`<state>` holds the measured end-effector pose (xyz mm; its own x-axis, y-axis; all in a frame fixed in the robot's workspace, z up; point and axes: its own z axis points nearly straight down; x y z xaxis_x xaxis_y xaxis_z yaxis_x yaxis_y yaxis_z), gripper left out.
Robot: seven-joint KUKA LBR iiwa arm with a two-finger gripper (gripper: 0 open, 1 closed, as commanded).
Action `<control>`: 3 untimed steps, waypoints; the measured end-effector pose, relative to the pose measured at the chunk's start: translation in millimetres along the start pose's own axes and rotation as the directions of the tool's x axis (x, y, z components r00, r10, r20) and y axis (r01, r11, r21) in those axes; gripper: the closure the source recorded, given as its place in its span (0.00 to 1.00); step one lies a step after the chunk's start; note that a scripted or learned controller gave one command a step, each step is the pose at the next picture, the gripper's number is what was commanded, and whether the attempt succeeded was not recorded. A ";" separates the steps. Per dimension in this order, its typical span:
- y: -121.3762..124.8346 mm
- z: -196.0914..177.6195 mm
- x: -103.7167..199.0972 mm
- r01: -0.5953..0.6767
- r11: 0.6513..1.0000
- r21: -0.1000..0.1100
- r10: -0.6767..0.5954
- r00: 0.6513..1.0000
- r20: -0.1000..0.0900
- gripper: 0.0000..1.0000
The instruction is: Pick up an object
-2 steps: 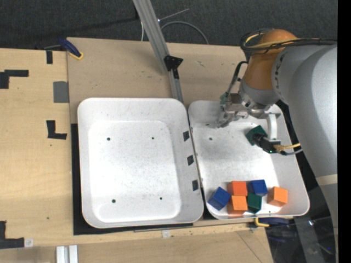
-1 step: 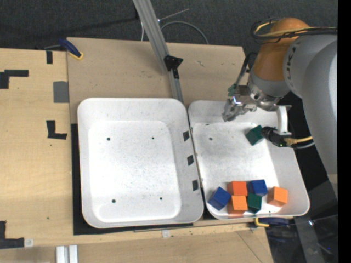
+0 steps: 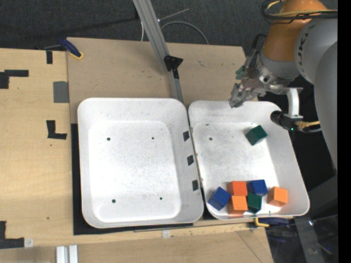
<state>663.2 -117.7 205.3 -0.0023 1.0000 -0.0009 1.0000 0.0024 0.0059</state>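
Hovering over the far rim of the right bin (image 3: 285, 147), the gripper (image 3: 237, 100) carries nothing visible; can't tell how wide it's set. Nearest target: lone green block (image 3: 255, 135), lying just toward the near edge and slightly right of it, tilted diagonally. 6 other blocks (image 3: 247, 195) cluster at the bin's near edge, well apart.

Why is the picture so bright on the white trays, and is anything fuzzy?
In the camera view, the light falls evenly and soft, so the left bin and right bin look pale with faint shadows along their rims; the blocks, like the lone green block, look fairly sharp; the gripper looks a bit fuzzy, its fingers hard to make out.
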 end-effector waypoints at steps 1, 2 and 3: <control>1.5 -57.1 -9.1 -0.001 1.000 0.000 0.001 1.000 0.001 1.00; 1.9 -62.5 -8.4 -0.001 1.000 0.006 0.001 1.000 0.000 1.00; -6.8 -52.1 49.0 0.003 1.000 0.008 -0.003 1.000 -0.002 1.00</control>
<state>656.0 -68.8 257.3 -0.0058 1.0000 0.0011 1.0000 0.0058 -0.0019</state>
